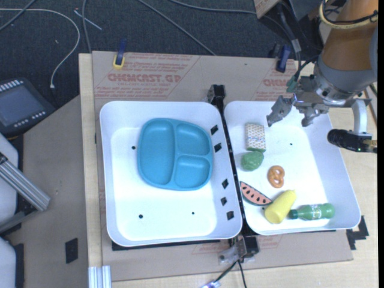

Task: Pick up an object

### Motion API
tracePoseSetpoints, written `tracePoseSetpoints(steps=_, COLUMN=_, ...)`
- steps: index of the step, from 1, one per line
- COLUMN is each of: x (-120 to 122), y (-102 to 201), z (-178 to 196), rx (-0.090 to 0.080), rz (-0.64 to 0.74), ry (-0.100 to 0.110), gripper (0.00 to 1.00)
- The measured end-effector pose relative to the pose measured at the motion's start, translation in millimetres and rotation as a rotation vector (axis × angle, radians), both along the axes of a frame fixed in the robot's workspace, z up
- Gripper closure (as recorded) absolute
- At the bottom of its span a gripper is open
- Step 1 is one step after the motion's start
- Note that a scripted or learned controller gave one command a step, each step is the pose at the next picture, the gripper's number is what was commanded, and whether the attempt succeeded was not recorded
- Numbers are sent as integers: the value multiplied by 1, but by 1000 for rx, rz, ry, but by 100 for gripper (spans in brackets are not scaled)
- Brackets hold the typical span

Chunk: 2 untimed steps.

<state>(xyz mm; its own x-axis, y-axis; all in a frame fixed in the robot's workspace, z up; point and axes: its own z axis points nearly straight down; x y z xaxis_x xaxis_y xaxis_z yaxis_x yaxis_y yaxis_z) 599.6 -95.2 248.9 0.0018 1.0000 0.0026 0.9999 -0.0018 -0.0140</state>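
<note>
Cardboard sheeting covers the surface (180, 74), with loose cables trailing over the dark floor beyond it. Two shallow white bins sit side by side on the cardboard. The left bin (120, 179) holds a blue divided plate (175, 153). The right bin (336, 167) holds every small item, so each place below is given relative to the pretzel (276, 176), which lies near that bin's middle.

Up and to the left of the pretzel lies a patterned rectangular block (255, 136), and just below that block a green leafy toy vegetable (252, 159). Down and to the left of the pretzel lies a watermelon slice (255, 194). Directly below the pretzel is a yellow toy food piece (280, 206), touching or nearly touching a green bottle (312, 211) to its right.

The tool (294, 114) hangs above the bin's far end, up and a little to the right of the pretzel, on the grey arm with its orange band. Its two fingers stand apart, with nothing between them.

No object is lifted, so this looks like the approach step, before any grasp. The patterned block is nearest the tool. The next move likely calls for shifting over a chosen item, descending with one finger to each side of it, then closing. The items below the pretzel lie close together, which may hinder a clean grasp.
</note>
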Motion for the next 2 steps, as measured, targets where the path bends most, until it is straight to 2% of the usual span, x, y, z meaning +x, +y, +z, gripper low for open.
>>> tracePoseSetpoints(steps=1, x=2, y=0, z=7, rx=-1, rz=2, ry=-13, gripper=0)
tracePoseSetpoints(steps=2, x=8, y=-5, z=-39, rx=-2, rz=1, ry=-9, gripper=0)
